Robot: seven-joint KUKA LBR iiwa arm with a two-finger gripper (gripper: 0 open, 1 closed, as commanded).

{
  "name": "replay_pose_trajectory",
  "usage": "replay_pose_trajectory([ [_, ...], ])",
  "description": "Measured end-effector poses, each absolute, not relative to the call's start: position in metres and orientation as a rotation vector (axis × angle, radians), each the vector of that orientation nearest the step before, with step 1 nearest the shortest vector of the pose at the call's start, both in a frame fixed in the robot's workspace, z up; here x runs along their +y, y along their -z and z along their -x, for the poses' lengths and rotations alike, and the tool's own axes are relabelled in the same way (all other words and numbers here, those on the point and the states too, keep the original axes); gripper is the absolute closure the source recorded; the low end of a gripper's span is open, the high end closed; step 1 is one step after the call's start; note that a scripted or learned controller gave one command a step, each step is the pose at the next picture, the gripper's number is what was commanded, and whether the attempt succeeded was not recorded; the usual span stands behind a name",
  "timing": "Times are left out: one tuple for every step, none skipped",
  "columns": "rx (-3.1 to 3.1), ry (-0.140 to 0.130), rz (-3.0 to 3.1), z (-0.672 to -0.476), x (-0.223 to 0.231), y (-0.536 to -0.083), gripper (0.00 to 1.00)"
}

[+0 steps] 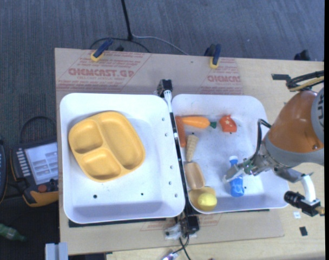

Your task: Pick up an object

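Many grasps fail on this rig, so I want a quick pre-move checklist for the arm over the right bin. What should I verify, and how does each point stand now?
1. Gripper is over the right bin: ok.
2. A target lies close: the blue object sits right beside the gripper: ok.
3. Blue object is between the fingers: cannot tell, the view is too small there.
4. Room around the target: the lemon and bread piece lie apart from it toward the bin divider: ok.
5. Carrot and small orange toy at the far end are out of the path: ok.
6. Yellow tray in the left bin is undisturbed: ok.
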State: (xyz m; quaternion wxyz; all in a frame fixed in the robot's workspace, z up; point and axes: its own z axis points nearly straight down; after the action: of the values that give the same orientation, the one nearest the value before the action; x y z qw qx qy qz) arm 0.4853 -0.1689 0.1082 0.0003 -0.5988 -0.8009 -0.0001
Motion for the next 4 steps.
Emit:
replay_pose_trajectory([
  [-2.516, 0.0, 1.881, -0.485, -0.169, -0.108, 0.0],
  [-2.515, 0.0, 1.881, -0.486, -0.169, -0.118, 1.0],
  [-2.694, 0.001, 1.618, -0.484, -0.088, -0.224, 1.0],
  [-3.013, 0.001, 0.916, -0.485, -0.105, -0.103, 1.0],
])
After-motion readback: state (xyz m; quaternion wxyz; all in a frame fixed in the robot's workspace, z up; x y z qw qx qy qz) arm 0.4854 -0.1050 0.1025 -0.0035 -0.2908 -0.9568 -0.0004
